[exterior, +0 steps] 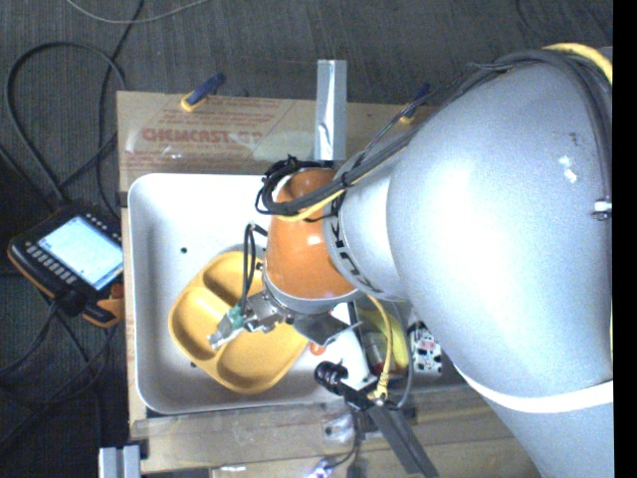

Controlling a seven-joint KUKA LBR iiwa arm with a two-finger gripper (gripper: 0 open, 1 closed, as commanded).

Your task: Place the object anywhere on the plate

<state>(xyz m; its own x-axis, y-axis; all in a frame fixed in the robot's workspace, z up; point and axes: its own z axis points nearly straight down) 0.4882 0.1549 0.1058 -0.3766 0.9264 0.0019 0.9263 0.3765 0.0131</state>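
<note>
Grey arm [498, 237] enters from right, bulky link fills right half of view, slanting down-left. Orange band [304, 242] above wrist near centre, black cables looped over its top. Below band, grey wrist flange, then gripper [231, 329] pointing down-left, low. Small green-tinted part visible at gripper tip. Finger gap too small and cluttered to read. Nothing visibly between fingers. Second cable bundle runs along arm's upper edge toward top right.

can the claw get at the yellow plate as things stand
Probably yes. The claw is already over the yellow plate in the left white bin, and nothing visible sits between them. The arm hides the plate's right side.
</note>
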